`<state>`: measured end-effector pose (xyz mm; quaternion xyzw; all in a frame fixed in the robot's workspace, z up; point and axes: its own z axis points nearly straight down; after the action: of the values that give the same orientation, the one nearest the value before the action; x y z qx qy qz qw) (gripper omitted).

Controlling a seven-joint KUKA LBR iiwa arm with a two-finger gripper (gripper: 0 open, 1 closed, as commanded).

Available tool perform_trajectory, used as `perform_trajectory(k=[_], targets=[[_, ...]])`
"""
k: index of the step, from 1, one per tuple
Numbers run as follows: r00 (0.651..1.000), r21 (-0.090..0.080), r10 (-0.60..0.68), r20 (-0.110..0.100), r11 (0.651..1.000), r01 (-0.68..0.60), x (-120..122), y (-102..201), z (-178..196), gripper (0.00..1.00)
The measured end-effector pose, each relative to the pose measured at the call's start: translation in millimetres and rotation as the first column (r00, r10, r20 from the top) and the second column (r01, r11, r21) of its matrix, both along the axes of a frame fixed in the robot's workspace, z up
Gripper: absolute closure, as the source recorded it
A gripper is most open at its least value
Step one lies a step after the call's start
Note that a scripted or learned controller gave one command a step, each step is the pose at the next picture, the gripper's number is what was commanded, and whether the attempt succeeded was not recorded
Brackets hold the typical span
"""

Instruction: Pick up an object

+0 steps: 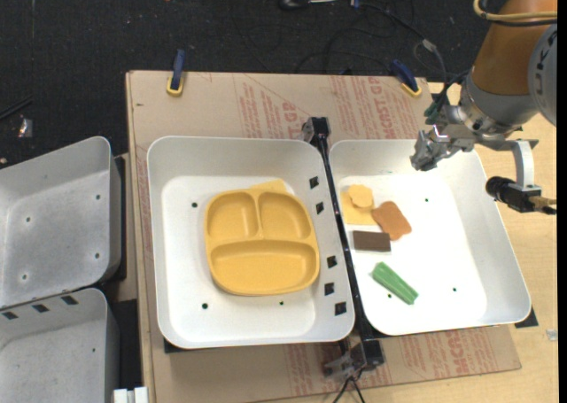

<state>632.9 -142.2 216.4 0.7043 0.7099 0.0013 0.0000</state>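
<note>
Gripper [427,155] over right bin's [496,259] far edge; inside: yellow disc [359,197], orange piece [392,219], brown block [371,241], green piece [393,283]; yellow divided tray [261,242] in left bin [177,251].

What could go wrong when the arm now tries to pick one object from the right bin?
1. The yellow round piece, orange piece and brown block lie crowded together, so the pincer may push one or catch two.
2. They sit close to the divider between the bins, which could block a finger.
3. The green piece lies flat and may slip away.
</note>
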Motion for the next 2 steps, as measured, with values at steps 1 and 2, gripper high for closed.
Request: perform_trajectory(k=[1,2], targets=[[1.000,0.000,0.000,-0.001,1.000,0.000,1,50,7,1.00],[1.000,0.000,0.000,-0.001,1.000,0.000,-3,105,18,1.00]])
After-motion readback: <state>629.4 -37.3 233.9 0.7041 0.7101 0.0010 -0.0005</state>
